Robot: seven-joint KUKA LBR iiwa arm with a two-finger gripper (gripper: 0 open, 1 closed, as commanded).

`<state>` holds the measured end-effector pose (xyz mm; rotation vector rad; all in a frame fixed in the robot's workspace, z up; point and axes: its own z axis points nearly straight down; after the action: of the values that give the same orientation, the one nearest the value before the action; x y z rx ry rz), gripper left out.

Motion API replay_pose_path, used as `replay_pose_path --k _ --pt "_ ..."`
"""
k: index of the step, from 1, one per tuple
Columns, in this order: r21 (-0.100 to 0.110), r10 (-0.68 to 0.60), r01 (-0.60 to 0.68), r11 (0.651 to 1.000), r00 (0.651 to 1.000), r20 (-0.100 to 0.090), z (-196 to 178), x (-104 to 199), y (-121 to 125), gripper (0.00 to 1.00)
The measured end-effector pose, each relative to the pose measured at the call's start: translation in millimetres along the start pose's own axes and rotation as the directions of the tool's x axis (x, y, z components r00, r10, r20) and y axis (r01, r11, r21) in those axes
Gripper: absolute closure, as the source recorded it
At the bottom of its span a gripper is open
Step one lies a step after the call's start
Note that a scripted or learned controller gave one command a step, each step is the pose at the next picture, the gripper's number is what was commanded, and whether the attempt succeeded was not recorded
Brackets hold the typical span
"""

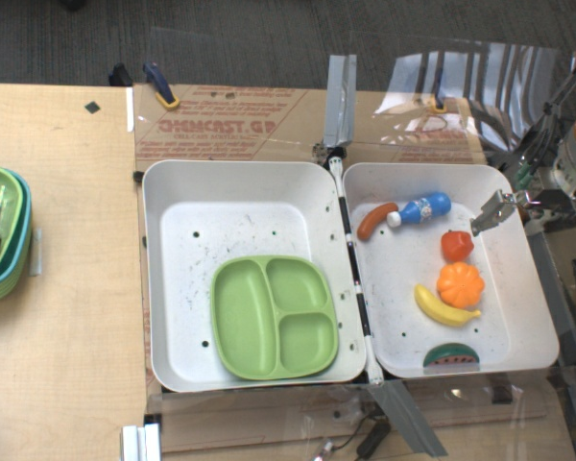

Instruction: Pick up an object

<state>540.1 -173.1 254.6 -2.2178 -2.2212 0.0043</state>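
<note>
The right white bin (518,344) holds several toys. A brown sausage (376,219) and a blue-and-white bottle (420,209) lie near its far side. A red fruit (456,246) sits above an orange pumpkin (460,283), with a yellow banana (444,307) beside the pumpkin. A watermelon slice (451,357) rests at the near wall. My gripper (492,213) hangs over the bin's far right corner, just right of the red fruit and above it in the view. Nothing is seen in its grasp.
The left white bin (173,248) holds a green divided plate (274,315). Cardboard (221,118) lies behind the bins. A stack of green containers (2,233) stands at the bench's left edge. The arm (557,161) enters from the right.
</note>
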Motion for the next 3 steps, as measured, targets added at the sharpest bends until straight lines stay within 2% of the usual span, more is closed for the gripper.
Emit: replay_pose_path --k 1,2,3 --pt "0.002 -0.001 0.001 1.0 1.0 0.0 -8 0 0 1.0" --pt "0.0 -0.006 0.006 1.0 1.0 0.001 58 68 40 1.0" --pt "-0.002 -0.108 0.108 0.994 0.994 0.002 64 127 99 1.0"
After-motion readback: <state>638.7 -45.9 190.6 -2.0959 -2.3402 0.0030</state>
